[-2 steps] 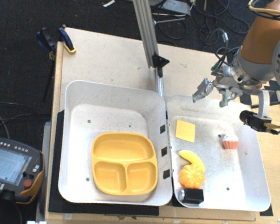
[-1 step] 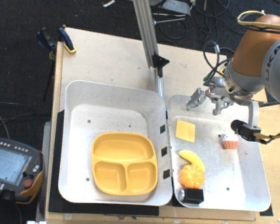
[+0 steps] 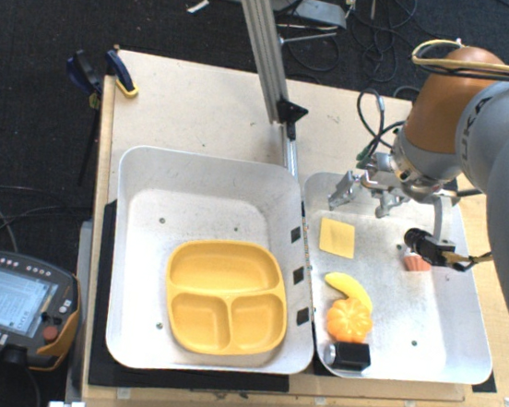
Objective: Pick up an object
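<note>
My gripper (image 3: 364,201) hangs over the far end of the right bin (image 3: 460,337), open, with nothing between its fingers. Just in front of it a flat yellow square (image 3: 337,238) lies on the bin floor. Nearer the front, a yellow banana (image 3: 348,287) rests against an orange round fruit (image 3: 350,321). A small black block (image 3: 352,355) sits at the front rim. A small pink-red piece (image 3: 412,262) lies to the right of the square.
The left bin (image 3: 144,193) holds a yellow divided tray (image 3: 224,296). A metal pole (image 3: 268,46) slants down to the ridge between the bins. A blue and yellow clamp (image 3: 104,71) sits at the bench's far left corner.
</note>
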Motion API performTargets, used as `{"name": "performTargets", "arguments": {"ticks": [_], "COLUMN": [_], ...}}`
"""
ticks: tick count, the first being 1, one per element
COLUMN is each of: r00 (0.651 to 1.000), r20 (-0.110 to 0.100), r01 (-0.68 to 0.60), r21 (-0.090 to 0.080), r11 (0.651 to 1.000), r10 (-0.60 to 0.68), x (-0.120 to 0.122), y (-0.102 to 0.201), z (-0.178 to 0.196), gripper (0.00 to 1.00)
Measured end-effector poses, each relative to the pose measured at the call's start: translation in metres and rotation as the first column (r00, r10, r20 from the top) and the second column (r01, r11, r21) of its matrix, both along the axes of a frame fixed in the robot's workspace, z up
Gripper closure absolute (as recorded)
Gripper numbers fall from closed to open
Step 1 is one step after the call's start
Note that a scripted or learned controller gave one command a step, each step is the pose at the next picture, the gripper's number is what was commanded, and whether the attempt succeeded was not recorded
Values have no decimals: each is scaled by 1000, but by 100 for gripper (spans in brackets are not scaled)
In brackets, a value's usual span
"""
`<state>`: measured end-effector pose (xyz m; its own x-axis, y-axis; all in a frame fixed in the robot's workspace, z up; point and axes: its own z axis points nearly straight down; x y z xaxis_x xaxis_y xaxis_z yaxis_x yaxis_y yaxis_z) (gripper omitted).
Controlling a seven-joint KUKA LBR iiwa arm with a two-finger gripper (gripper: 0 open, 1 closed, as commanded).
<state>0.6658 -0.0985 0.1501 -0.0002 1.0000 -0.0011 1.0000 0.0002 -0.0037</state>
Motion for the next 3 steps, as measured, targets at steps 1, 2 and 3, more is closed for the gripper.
{"name": "performTargets", "arguments": {"ticks": [1, 2, 3], "r00": [1000, 1000, 1000], "r20": [6, 11, 10], "r01": [0, -2, -3], "r21": [0, 0, 1], "r11": [1000, 1000, 1000], "r10": [0, 2, 3], "x": [1, 2, 5], "y": [0, 0, 7], "z": [14, 79, 125], "gripper": [100, 100, 100]}}
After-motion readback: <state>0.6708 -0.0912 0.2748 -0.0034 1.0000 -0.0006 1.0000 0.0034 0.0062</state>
